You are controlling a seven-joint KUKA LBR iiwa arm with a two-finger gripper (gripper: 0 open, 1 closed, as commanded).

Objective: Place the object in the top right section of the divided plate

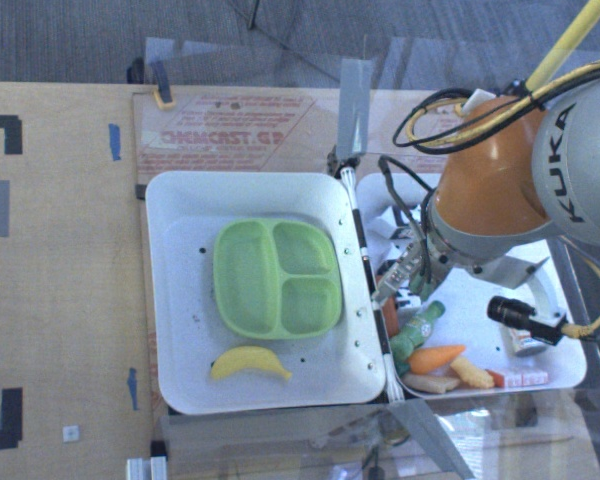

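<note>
**Meanwhile, toys wait beside the plate**

Leftmost, the left bin [180, 368] holds a green divided plate [277, 277] with a yellow banana [250, 364] lying just below it. Rightward, the gripper [398, 276] hangs low over the right bin [565, 368]; its grip cannot be told. Below it lie a green bottle [417, 329], a carrot [436, 357] and other toy food.

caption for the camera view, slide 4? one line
KUKA arm's gripper low over the right bin of toy food; green divided plate and a banana in the left bin.
</note>
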